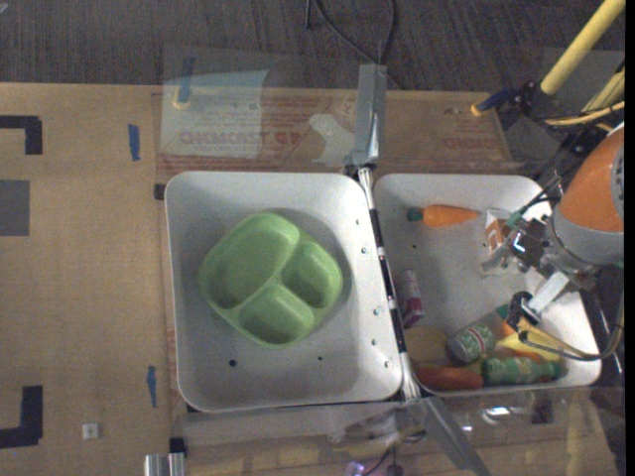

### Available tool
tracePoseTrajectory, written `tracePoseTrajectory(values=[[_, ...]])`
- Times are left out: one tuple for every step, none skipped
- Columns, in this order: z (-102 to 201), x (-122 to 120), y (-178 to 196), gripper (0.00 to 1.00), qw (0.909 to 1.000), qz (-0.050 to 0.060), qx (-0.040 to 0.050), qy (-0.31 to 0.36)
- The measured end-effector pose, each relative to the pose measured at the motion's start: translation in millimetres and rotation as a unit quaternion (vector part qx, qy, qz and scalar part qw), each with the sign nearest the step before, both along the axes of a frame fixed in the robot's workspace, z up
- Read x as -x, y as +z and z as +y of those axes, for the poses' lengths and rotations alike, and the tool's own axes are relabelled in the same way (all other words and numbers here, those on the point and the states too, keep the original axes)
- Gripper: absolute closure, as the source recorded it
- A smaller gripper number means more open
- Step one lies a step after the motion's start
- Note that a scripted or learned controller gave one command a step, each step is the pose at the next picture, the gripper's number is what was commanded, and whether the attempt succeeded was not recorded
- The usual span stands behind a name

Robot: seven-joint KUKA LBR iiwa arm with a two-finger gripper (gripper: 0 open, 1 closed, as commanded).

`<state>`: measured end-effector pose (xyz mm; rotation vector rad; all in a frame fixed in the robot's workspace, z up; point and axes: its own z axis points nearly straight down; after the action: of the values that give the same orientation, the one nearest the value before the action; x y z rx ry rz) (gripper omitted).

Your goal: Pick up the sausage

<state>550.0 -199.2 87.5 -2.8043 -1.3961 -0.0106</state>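
None of the pick is complete: the sausage (448,376) lies flat in the right bin (451,266) against its near wall, while the end effector (510,246) is above the bin's far-right area, well apart from it, and its open or closed state cannot be determined. Clear floor remains mid-bin, but the near wall, a can (471,342) and a green item (521,370) crowd the sausage.

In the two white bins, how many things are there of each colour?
Green: 2, the plate and a bottle.
Orange: 1, the carrot.
Red: 2, the sausage and a small can.
Yellow: 2, a flat piece and what looks like a banana.
Mixed colours: 2, a tin and a packet.
Total: 9; the crowded corner may hide more.
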Motion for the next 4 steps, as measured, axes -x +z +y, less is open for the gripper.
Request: tracePoseTrajectory(values=[[43,7,-1,0.0,0.9846,0.001,0.0056,-0.175],[44,62,0,0.0,0.9409,-0.001,0.0044,-0.339],[55,-24,-1,0.0,0.9417,0.002,0.0058,-0.336],[50,-99,-1,0.0,0.9416,0.01,0.0065,-0.337]])
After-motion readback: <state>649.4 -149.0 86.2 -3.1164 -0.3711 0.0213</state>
